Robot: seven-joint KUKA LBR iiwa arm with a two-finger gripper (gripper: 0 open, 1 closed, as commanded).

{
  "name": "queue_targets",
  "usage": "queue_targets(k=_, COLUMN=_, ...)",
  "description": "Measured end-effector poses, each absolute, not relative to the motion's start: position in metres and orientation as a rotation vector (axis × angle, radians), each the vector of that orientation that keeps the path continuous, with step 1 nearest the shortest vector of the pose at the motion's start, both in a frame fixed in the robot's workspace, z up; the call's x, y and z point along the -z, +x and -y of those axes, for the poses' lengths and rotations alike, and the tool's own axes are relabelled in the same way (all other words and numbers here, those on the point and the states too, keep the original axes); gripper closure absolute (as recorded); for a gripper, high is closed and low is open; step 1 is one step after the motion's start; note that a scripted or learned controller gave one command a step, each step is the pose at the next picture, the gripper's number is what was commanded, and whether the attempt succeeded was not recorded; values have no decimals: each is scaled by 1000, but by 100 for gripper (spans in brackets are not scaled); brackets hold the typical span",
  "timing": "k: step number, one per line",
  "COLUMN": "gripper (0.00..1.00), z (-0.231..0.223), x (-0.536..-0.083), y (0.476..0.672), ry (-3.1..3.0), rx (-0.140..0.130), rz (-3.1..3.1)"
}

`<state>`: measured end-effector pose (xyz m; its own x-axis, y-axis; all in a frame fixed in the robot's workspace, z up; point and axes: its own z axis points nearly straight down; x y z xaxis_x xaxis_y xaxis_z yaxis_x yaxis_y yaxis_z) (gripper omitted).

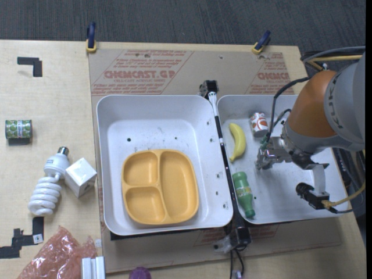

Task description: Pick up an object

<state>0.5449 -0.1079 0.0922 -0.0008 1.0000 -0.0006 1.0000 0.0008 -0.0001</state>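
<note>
In the right bin (302, 211) lie a yellow banana (236, 140), a small red-and-white can (258, 122) at the back, and a green bottle (243, 194) along the left wall near the front. My gripper (265, 157) hangs over the bin's middle, just right of the banana and in front of the can. It touches none of them, and nothing shows in it. The grey arm with its orange band (317, 112) comes in from the right and hides the bin's far right part.
The left bin (116, 127) holds a yellow divided plate (160, 186). Outside the bins on the left are a spiral light bulb (47, 182), a white cube (81, 176), a green can (18, 129) and a red mesh bag (55, 256).
</note>
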Motion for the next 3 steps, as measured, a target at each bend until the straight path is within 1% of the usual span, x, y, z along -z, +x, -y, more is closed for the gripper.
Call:
queue_targets(k=1, gripper=0, z=96, x=-93, y=625, ry=2218, rx=1, rz=-2223)
queue_targets(k=2, gripper=0, z=170, x=-182, y=650, ry=2218, rx=1, rz=-2222)
queue_targets(k=3, gripper=0, z=218, x=-93, y=634, ry=2219, rx=1, rz=-2222)
